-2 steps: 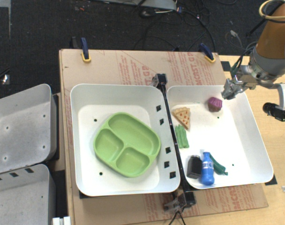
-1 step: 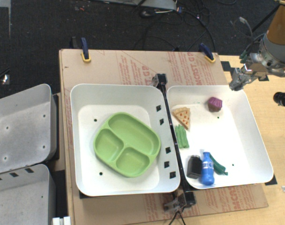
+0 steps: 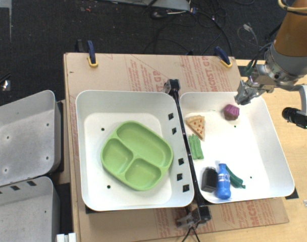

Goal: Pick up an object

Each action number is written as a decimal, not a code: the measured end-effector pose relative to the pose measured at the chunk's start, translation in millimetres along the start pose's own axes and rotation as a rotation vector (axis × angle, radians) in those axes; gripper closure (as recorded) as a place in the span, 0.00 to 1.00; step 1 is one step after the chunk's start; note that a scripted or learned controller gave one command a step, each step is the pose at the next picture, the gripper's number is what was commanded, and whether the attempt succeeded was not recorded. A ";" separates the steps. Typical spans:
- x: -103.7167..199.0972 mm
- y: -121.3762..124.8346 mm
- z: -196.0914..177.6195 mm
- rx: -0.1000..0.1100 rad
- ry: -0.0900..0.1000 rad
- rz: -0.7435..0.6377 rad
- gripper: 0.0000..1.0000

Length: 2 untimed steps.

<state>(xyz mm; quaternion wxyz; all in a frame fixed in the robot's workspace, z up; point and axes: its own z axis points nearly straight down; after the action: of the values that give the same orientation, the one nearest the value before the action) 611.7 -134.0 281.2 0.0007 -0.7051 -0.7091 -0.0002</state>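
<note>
Purple object (image 3: 231, 111): I have it sitting in the right bin (image 3: 264, 150), near the far edge, on bare white floor, apart from the other pieces.

Gripper (image 3: 243, 98): from my seat it hangs just beside the purple object, a touch further back and to the right of it; I see nothing between the fingers, and I cannot tell how far they are spread, the tip is too dark and small.

Arm (image 3: 292, 29): I see it coming in from the upper right, orange band high, grey wrist slanting down and leftward toward the bin's far corner.

Pizza slice toy (image 3: 196, 126): lying near the divider, to the left of the purple object and well apart from it.

Green strip (image 3: 195, 146): just below the pizza slice, running along the divider.

Blue bottle (image 3: 223, 181): I have it lying near the front wall of the right bin, with a black block (image 3: 209, 179) touching its left side and a dark green piece (image 3: 235, 178) on its right.

Left bin (image 3: 88, 115): I see a green divided plate (image 3: 137, 155) lying in its middle, turned at an angle.

Bench (image 3: 143, 72): brown board under both bins, held by two clamps (image 3: 92, 54) at the back edge.
</note>
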 end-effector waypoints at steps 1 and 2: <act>51.9 -20.8 0.0 0.001 -0.001 0.001 1.00; 102.7 -36.4 17.0 0.003 -0.001 -0.001 1.00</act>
<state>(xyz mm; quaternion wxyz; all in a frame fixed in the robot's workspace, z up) 574.8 -31.5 264.4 0.0014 -0.7049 -0.7093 0.0010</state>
